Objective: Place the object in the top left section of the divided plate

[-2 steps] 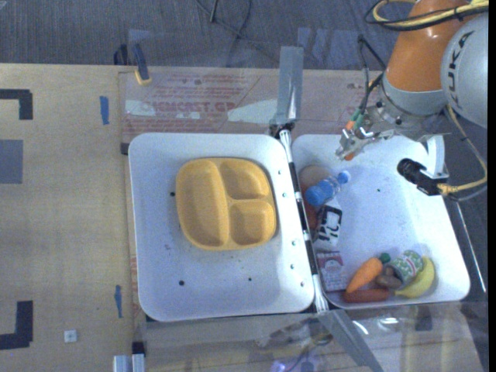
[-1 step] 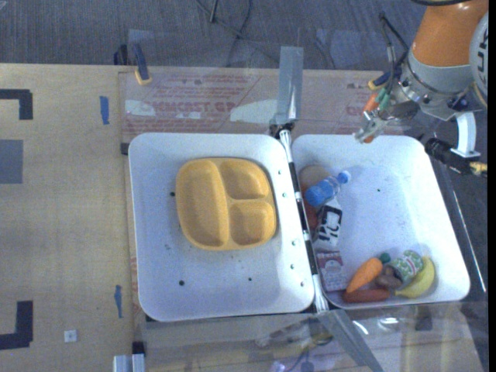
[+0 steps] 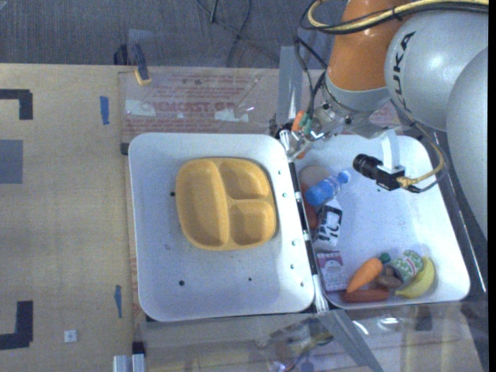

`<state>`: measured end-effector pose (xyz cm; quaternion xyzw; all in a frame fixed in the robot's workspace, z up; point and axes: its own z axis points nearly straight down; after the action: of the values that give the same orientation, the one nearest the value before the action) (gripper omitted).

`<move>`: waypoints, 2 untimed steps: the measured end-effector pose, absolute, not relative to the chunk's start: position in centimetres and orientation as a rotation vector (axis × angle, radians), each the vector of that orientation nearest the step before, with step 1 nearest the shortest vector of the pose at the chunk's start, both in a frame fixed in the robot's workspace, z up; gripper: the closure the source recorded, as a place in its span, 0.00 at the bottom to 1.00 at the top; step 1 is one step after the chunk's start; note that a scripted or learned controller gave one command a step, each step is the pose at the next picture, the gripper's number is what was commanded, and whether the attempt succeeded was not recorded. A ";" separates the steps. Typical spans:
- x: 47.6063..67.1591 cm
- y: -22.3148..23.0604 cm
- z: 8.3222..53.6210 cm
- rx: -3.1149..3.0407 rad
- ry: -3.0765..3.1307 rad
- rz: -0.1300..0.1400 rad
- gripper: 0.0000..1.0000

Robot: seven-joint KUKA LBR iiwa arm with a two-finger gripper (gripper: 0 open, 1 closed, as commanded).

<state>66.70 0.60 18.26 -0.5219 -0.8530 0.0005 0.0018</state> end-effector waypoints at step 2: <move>62.4 4.1 18.3 -1.019 -2.969 0.000 1.00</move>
<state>62.41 4.11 18.30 -0.3247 -0.9458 -0.0001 0.0012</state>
